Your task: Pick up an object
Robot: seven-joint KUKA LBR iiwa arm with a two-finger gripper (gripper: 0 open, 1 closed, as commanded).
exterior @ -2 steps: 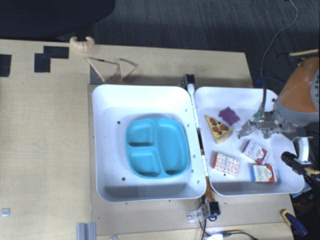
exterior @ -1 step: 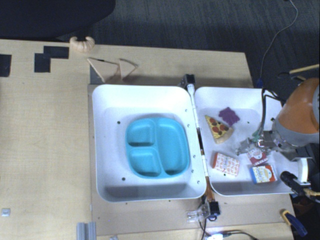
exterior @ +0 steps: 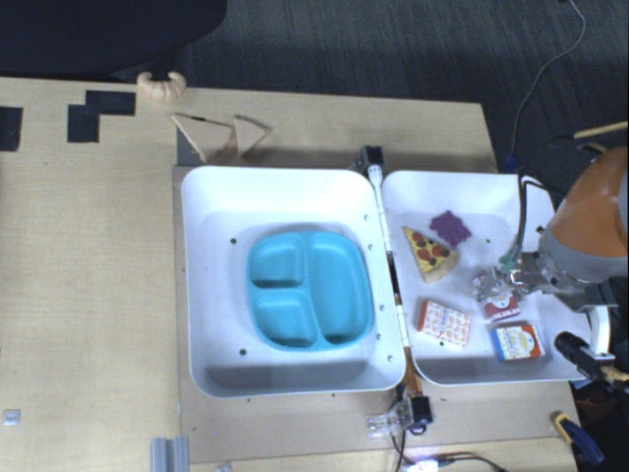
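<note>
the small orange-and-white carton with a blue panel (exterior: 515, 341) lies flat near the front wall of the right shallow white bin (exterior: 472, 197), closest to the camera's side. just above it is a small red-and-white packet (exterior: 501, 308), directly beneath my gripper (exterior: 494, 285), whose metal fingers sit low over the packet, at the bin's right side. i cannot tell whether my fingers are spread or pressed together, and nothing shows between them. my arm enters from the right, its orange band (exterior: 593, 203) above the grey wrist.

contents of the right bin:
- flat white card with a red dotted pattern (exterior: 444, 323), lying tilted, left of the orange carton and apart from it.
- toy pizza slice, yellow crust with red topping (exterior: 429, 251), near the bin's left wall.
- small purple block (exterior: 450, 227), just up and right of the pizza slice.

contents of the left shallow white bin (exterior: 211, 214):
- light blue plastic tray with three compartments (exterior: 310, 288), resting at the bin's centre.

the two bins stand side by side on the pale wooden bench (exterior: 88, 293).
</note>
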